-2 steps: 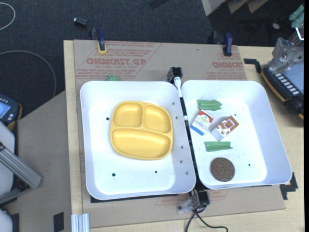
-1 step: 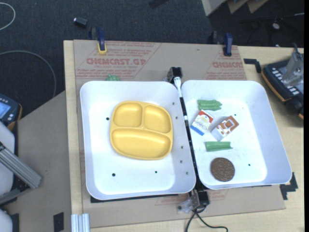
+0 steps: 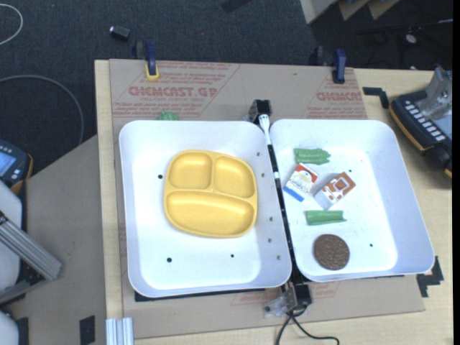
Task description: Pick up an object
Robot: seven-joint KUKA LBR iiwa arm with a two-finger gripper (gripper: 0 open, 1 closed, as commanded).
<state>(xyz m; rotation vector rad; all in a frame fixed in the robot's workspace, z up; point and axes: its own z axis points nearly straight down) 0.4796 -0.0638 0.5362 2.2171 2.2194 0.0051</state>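
In the right bin (image 3: 406, 214) lie several small objects. A green piece (image 3: 311, 154) sits toward the back. Below it is a white, red and blue carton (image 3: 302, 180), with a brown and white carton (image 3: 336, 188) just to its right. A second green piece (image 3: 324, 216) lies in front of the cartons, and a round brown disc (image 3: 331, 251) rests near the front rim. The left bin (image 3: 136, 214) holds a yellow divided plate (image 3: 210, 192) at its middle.
Both bins rest on a cardboard sheet (image 3: 215, 88) held by two clamps (image 3: 150, 60) at the back. A yellow and black pendant (image 3: 424, 117) lies off the right bin's far corner. A cable (image 3: 291, 315) runs out at the front between the bins.
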